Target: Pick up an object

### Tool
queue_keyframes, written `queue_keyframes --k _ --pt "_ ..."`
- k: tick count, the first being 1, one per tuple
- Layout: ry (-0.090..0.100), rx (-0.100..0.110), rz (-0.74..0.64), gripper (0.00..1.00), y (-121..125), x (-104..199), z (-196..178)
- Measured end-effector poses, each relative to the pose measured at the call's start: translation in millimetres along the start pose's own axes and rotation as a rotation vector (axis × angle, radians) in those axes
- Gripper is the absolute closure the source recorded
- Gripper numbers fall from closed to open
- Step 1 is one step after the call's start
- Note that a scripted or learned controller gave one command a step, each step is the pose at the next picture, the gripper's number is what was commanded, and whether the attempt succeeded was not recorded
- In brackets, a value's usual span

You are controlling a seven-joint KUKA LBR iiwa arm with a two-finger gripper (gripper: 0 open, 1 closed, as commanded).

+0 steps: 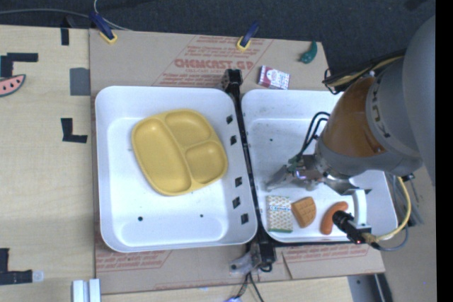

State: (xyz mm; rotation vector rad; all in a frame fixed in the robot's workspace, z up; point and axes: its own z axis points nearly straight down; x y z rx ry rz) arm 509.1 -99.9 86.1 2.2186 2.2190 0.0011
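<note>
Reaching in over the right shallow white plastic bin (283, 117), the grey arm with its orange band (354, 125) covers much of that bin's far side, and the two-finger gripper (283, 178) sits low above the bin floor near its middle. Whether its metal fingers are spread or closed cannot be made out at this size, and nothing shows between them. Just below the gripper lie a small square packet with green and white print (279, 213), a tan wedge like a bread slice (304, 211) beside it, and farther toward the arm an orange carrot-shaped toy (331, 218), partly overlapped by a black fitting. To the gripper's other side, across the divider, the left white bin (117, 152) holds a yellow three-compartment plastic plate (178, 150).
</note>
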Motion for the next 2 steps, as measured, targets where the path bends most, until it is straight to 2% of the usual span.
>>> queue_keyframes --k 1,2 --pt "0.000 -0.002 -0.002 0.00 103.3 -10.0 0.3" --pt "0.001 0.001 0.000 0.00 35.9 -2.9 0.1"
